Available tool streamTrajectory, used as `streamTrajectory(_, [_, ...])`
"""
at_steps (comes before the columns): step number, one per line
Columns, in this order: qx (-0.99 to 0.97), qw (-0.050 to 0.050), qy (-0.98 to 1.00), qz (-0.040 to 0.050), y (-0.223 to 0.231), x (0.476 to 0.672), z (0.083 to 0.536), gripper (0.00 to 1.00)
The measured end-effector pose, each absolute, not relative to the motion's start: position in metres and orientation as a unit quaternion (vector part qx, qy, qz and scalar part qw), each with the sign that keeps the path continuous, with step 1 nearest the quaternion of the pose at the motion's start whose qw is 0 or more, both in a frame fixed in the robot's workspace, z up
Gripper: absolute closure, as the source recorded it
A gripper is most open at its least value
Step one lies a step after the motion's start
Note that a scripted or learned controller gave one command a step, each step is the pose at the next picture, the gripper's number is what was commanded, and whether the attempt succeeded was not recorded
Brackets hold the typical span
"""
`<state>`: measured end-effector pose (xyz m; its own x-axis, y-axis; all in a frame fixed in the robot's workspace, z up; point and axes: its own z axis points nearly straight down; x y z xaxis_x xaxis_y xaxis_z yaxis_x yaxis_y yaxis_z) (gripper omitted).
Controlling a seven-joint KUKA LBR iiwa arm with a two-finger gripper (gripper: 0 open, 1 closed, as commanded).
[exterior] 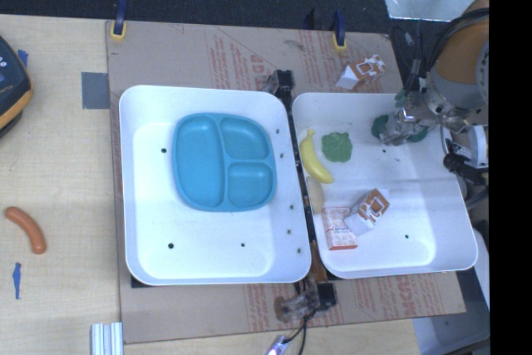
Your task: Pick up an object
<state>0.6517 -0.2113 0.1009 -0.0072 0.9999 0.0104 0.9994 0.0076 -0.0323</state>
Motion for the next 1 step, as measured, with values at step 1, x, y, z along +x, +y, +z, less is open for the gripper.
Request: streamTrajectory(1, [-0.705,0.001,-0.709,0.0013,-0.1108,0.5906,0.1446,1.0])
